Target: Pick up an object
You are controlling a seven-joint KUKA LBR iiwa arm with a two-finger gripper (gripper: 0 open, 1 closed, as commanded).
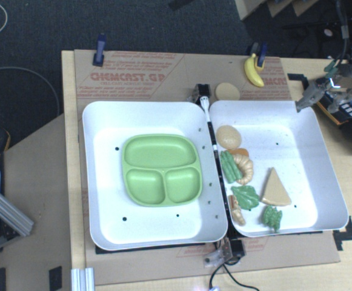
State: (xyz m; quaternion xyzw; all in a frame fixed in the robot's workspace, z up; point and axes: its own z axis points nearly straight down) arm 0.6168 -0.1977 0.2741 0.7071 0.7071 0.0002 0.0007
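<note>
The right bin holds several toy foods along its left side: a round tan bun, a green pod, an orange croissant shape, a green leafy piece, a tan wedge, a small green broccoli and a brown-and-white piece. My gripper hangs over the bin's far right corner, well away from all of them, with nothing seen in it.
The left bin carries a green divided plate. A yellow banana and a tan disc lie on the board behind the bins. Blue clamps grip the board's far edge.
</note>
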